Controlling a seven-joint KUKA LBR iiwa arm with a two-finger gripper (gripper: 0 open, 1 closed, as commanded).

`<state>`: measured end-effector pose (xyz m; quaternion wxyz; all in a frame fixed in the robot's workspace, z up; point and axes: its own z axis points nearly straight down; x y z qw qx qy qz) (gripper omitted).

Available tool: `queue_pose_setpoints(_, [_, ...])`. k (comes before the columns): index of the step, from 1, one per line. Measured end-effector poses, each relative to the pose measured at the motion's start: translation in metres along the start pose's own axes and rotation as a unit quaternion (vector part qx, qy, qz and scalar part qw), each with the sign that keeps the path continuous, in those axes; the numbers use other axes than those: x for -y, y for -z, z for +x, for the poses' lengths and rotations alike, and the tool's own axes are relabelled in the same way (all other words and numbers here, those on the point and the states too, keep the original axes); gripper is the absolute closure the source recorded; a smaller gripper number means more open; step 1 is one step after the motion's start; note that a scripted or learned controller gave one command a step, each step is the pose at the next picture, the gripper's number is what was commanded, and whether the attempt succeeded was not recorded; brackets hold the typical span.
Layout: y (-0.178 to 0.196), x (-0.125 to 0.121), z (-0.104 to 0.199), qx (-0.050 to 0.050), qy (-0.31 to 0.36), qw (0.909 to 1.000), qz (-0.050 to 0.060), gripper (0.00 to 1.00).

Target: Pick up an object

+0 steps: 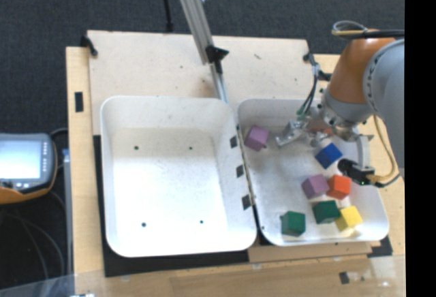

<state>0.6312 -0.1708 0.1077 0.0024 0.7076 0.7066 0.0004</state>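
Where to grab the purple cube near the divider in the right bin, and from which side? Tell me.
Take the purple cube from straight above, closing on two opposite flat side faces. It sits alone near the right bin's left wall, apart from the other blocks, so a top-down approach looks clearest. It appears slightly turned, so the gripper would probably need rotating to square with its faces.

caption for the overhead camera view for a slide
KUKA arm's gripper poised in the right bin beside a purple block, six more coloured blocks nearby.

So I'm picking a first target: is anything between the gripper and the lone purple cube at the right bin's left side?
Nothing visible. The gripper sits just right of the purple cube, with bare bin floor between; the other cubes lie farther right.
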Motion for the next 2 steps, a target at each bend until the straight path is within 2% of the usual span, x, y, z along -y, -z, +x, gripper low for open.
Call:
queue_pose_setpoints(1, [0.018,-0.036,0.053,0.003,-0.001,1.0,-0.002,0.0])
queue_pose_setpoints(2, [0.004,-0.042,0.039,0.0,0.002,1.0,0.001,0.0])
